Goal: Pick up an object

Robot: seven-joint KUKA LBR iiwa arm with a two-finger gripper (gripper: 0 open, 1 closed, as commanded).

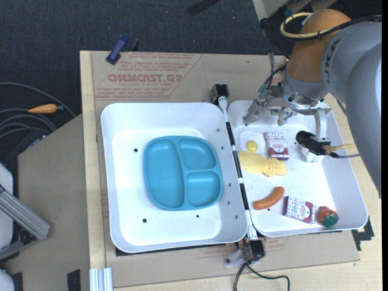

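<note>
Camera view has the gripper (273, 111) low over the far end of the right bin (348, 190), just beyond the red-and-white carton (276, 144); whether it is spread or closed cannot be told. Next to that carton lies a fried egg (252, 144), with the corn cob (262, 164) just nearer. Beyond the corn, toward the camera, lies a sausage (268, 199). A blue divided plate (182, 172) sits in the left bin (121, 162).

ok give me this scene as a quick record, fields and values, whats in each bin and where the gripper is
left bin: blue divided plate
right bin: fried egg, red-and-white carton, corn cob, sausage, red packet, tomato
gripper: over the right bin's far end
held: nothing seen
</note>
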